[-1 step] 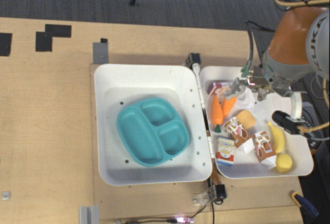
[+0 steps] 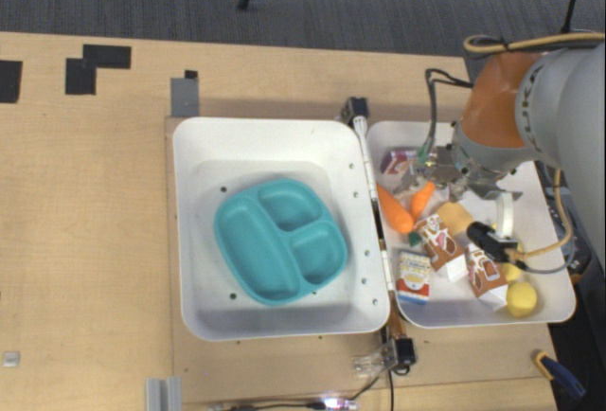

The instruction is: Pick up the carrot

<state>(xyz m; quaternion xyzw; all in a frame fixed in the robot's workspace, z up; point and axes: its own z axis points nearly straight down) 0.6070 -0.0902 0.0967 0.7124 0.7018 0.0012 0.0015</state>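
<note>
Gripper (image 2: 423, 180) metal, grip state unclear, above small tapered carrot (image 2: 422, 200); larger smooth carrot (image 2: 395, 211) beside.

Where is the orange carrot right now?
The orange carrot lies in the right white bin, against its left wall, beside a smaller orange piece and just below-left of the gripper.

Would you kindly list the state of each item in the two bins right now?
Carrot: lying flat at the right bin's left edge, not held.
Small carrot: tilted, just below the pincer.
Pincer: low over the right bin, beside the small carrot.
Tray: flat in the left bin.
Lemon: resting in the right bin's near corner.
Cartons: lying on their sides.
</note>
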